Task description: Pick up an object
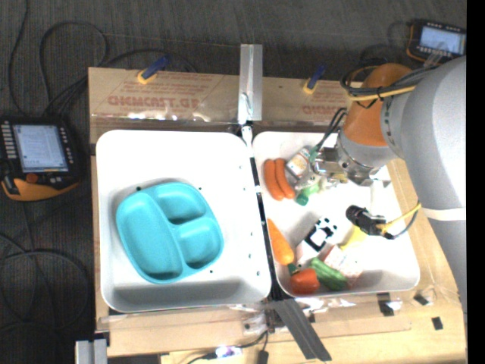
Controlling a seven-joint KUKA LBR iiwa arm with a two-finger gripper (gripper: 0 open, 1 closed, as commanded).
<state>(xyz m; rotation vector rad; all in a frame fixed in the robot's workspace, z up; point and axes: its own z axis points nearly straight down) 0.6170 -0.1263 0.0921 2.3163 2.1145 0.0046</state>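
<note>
Jaw state cannot be told; gripper [309,165] is hovering at carrot [277,179]'s three o'clock. Crowding green piece [306,196] is risking a deflected, empty grasp.

A: Bin finish?
B: Both bins [174,146] look like smooth white plastic, slightly glossy. The blue tray [168,230] is smooth moulded plastic with a soft sheen.
A: Arm?
B: Matt grey casing [439,135]; the orange band [371,123] is glossy.
A: Surroundings?
B: Brown cardboard [167,97], matt. Dark carpet [45,51], rough woven texture. The toy carrot [280,245] looks like shiny plastic.
</note>
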